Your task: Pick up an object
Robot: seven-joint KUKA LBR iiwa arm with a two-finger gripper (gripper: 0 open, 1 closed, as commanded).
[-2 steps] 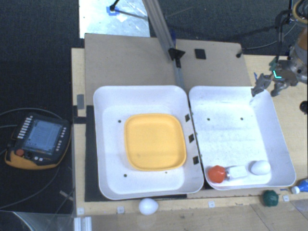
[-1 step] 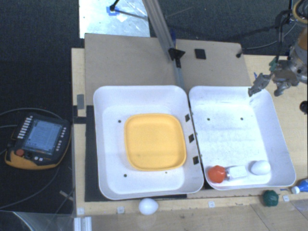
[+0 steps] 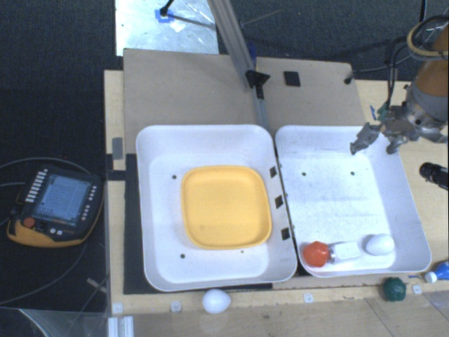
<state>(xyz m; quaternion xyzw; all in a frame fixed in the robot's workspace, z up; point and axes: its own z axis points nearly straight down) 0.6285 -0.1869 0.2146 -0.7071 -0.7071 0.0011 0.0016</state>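
- While the claw [image 3: 377, 137] hangs open and empty over the right bin's [image 3: 337, 188] far edge,
- the orange ball [image 3: 316, 253], tube [image 3: 346, 250] and egg [image 3: 379, 244] line the near wall, well apart from it.

Dark carpet floor [image 3: 56, 62]; tan bench [image 3: 189, 83] — glare patch [image 3: 140, 12].

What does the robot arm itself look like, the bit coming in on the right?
The arm is grey metal with an orange band above the wrist. Dark cables loop around its upper part. It ends in a small gripper with two short, dark grey fingers fixed to a paler, rounded metal wrist piece.
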